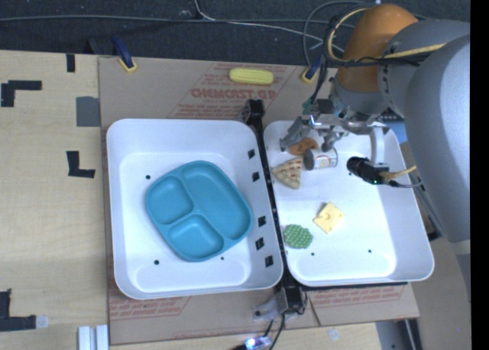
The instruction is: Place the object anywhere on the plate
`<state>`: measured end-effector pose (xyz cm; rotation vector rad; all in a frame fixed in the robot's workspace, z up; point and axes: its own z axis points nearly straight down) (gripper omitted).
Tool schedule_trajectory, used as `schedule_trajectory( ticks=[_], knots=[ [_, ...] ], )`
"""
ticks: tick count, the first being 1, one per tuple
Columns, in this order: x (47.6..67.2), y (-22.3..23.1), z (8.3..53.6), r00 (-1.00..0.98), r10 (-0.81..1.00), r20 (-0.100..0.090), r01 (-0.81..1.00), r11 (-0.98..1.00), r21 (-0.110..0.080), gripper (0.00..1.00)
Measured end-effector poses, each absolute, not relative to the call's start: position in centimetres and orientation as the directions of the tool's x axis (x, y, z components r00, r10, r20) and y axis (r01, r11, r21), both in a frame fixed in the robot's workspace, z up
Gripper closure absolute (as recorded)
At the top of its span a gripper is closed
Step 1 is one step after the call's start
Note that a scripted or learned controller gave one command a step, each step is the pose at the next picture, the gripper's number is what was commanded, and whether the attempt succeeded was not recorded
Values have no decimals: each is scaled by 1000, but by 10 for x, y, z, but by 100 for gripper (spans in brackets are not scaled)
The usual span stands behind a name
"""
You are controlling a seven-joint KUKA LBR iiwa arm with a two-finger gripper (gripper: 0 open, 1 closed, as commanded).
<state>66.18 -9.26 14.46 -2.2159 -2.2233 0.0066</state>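
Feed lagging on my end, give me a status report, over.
Gripper low in right bin, over brown food piece and small can. Blue plate in left bin, nothing on it. Divider between bins.

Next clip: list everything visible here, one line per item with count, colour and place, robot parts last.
plate: 1, blue, three compartments, in the left bin
left bin: 1, white, bench left
right bin: 1, white, bench right
cheese piece: 1, yellow, right bin centre
green piece: 1, green, right bin's near left
wedge: 1, tan, right bin's far left
small can: 1, pale, beside the wedge
yellow object: 1, on cardboard beyond the bins
gripper: 1, grey, over the right bin's far end
arm: 1, grey and orange, from the right
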Motion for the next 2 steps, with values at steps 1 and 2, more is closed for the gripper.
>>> schedule_trajectory(
  ticks=[1, 2],
  knots=[
    [667, -93, 100, -4, 1000, -6, 1000, 4, 17, 0],
    [662, -91, 104, -4, 1000, -2, 1000, 4, -1, 100]
  ],
)
